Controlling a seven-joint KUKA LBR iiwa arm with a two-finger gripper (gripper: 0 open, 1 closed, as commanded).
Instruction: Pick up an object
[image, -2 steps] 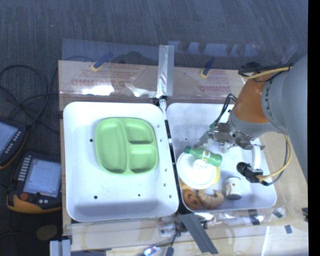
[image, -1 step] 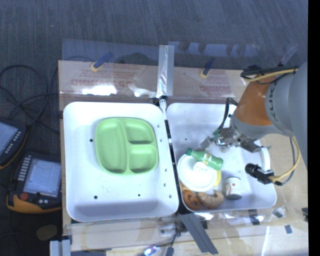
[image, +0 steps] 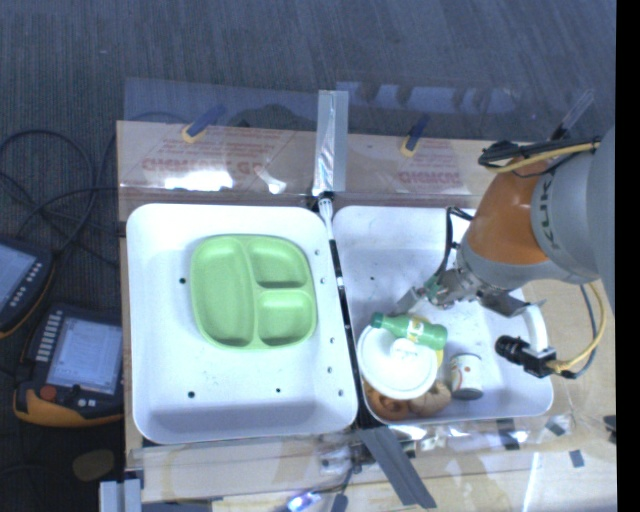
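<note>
Green-capped bottle (image: 410, 329) just below-left of the jaws.

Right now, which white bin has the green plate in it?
The left bin. The green divided plate lies alone in it, while the right bin holds a bottle, a cup and the gripper.
</note>
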